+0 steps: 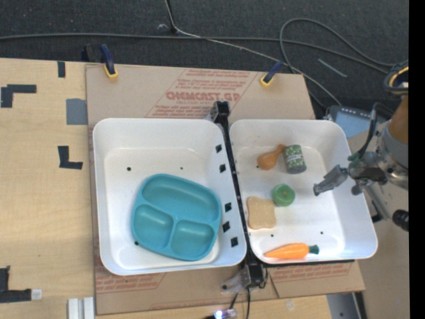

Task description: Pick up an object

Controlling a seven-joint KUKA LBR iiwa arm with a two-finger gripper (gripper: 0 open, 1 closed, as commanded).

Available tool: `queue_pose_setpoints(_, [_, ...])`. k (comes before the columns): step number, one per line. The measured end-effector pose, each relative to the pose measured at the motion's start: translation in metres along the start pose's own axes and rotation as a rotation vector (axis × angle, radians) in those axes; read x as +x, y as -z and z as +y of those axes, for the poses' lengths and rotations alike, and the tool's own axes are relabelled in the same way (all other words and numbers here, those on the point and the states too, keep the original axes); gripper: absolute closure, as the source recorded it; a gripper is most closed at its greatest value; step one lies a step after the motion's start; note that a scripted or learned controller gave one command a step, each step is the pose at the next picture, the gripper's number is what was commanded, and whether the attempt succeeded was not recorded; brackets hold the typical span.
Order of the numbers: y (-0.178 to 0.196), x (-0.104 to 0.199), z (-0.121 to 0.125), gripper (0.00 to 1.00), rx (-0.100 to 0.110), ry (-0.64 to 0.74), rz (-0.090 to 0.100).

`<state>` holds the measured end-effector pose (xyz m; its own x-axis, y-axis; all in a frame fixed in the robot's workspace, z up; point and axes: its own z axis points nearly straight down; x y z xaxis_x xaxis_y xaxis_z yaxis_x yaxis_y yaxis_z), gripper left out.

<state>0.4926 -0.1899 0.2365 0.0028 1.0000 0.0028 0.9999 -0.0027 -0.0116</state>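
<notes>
Nothing is picked up yet: the end effector (340, 179) hangs empty, fingers apart, over the right bin's (358, 241) right rim. Choosing, closing and lifting all remain.

One fixed camera looks down on my tabletop (40, 198) from above at a slant, far enough back to take in both shallow white plastic bins (106, 178) side by side, the brown cardboard sheet (192, 92) beneath them and the dark carpeted floor (80, 12) beyond. My arm comes in from its right.
</notes>
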Motion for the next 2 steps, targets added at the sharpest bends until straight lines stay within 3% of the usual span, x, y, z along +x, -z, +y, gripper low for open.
queue_pose_setpoints(1, [0.005, 0.000, 0.002, 0.00, -0.010, 0.004, -0.003])
queue_pose_setpoints(2, [-0.039, 0.005, 0.002, 0.00, -0.006, 0.004, -0.002])
